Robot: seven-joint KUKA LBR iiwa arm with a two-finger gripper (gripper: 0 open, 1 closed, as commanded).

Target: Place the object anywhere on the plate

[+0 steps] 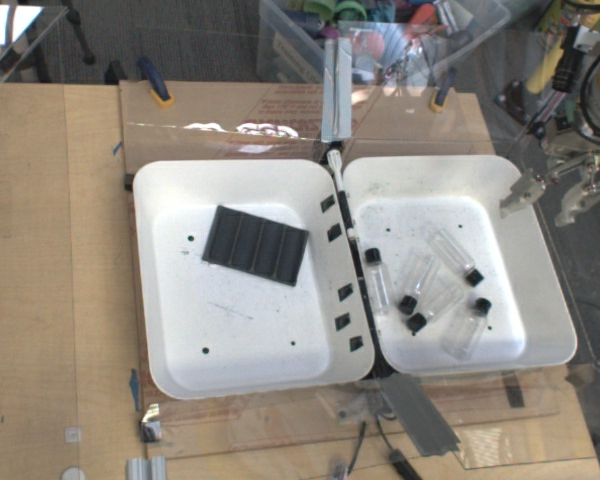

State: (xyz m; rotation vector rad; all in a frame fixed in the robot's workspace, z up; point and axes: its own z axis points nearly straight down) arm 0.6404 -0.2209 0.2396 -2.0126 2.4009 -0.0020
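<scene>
Several clear vials (pixel 432 290) with black caps are lying loose in the right bin (pixel 540 268), and the black ribbed plate (pixel 256 245) is resting in the left bin (pixel 170 358). The tool (pixel 560 183) is hanging at the upper right corner of the right bin, over its rim, and I cannot tell if it is wide or narrow, because it is small and blurred against the clutter. Nothing is showing between it and the vials.

The vials are lying down and to the left from the tool, well apart from it. Most of them are pointing in different ways; the one near the divider (pixel 342 258) is lying almost along it. The plate is further left again, on the other side of the divider, with its long axis tilted a little down to the right. So, in my judgement, the coming move is going left and down to one vial first, and the carrying to the plate is not yet begun.
</scene>
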